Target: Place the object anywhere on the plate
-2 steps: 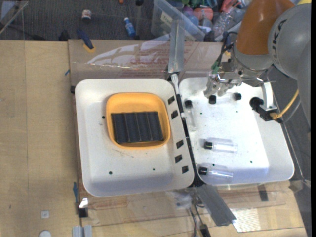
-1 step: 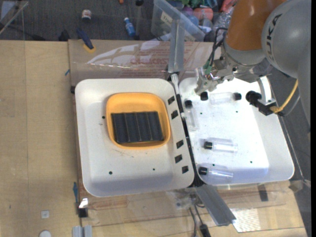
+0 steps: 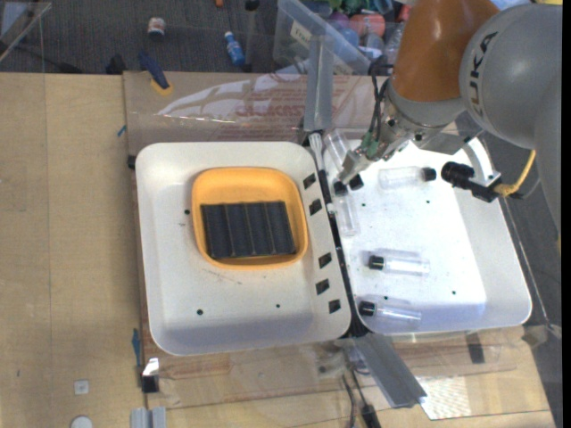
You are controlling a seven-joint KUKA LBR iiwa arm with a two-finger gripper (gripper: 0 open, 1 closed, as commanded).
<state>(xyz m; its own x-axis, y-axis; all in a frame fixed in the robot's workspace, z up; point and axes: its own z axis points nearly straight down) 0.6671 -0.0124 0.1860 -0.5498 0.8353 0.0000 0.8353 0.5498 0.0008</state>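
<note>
The things I have to move are small clear plastic vials with black caps, lying on their sides in the right white bin (image 3: 500, 275). One clear vial (image 3: 397, 262) sits near the bin's middle, another capped vial (image 3: 385, 310) lies close to the front left corner, and a third vial (image 3: 403, 176) rests toward the back. A fourth slim clear vial (image 3: 339, 169) appears to hang at the gripper (image 3: 350, 175), against the bin's left wall, though I cannot tell if it is truly pinched.

I judge these light, stiff and slick; being round, they will roll away from a nudge. I would take one across the middle of its barrel, fingers square to its long axis, since the cap end looks too short for a sure hold.

The gripper hangs low over the back left corner of the right bin; its state I cannot make out from here.

The target, a rounded orange plate (image 3: 250, 184) bearing a dark ribbed slab (image 3: 248, 230), sits in the left white bin (image 3: 169, 310), well apart from the loose vials across the divider.
</note>
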